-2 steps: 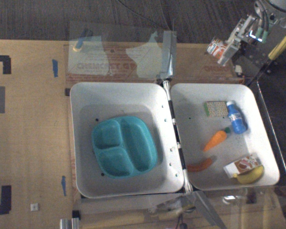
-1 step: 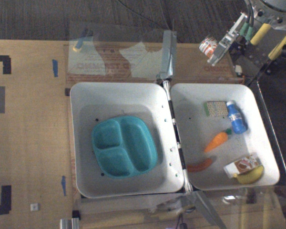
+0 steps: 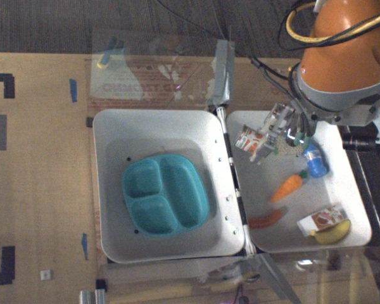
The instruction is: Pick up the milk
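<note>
A small white milk carton (image 3: 249, 139) with red-orange print is in the upper left of the right bin (image 3: 358, 189). It is tilted and slightly blurred. My gripper (image 3: 265, 140) reaches down from the grey and orange arm at the upper right. Its fingers (image 3: 275, 126) are closed on the carton's right side, so the carton hangs at their tips. I cannot tell whether the carton's underside touches the bin floor.
The right bin also holds a blue bottle (image 3: 315, 162), a carrot (image 3: 286, 187), a red chili (image 3: 266, 219), a second small carton (image 3: 322, 219) and a banana (image 3: 332, 233). A teal divided plate (image 3: 166, 195) lies in the left bin (image 3: 107, 138).
</note>
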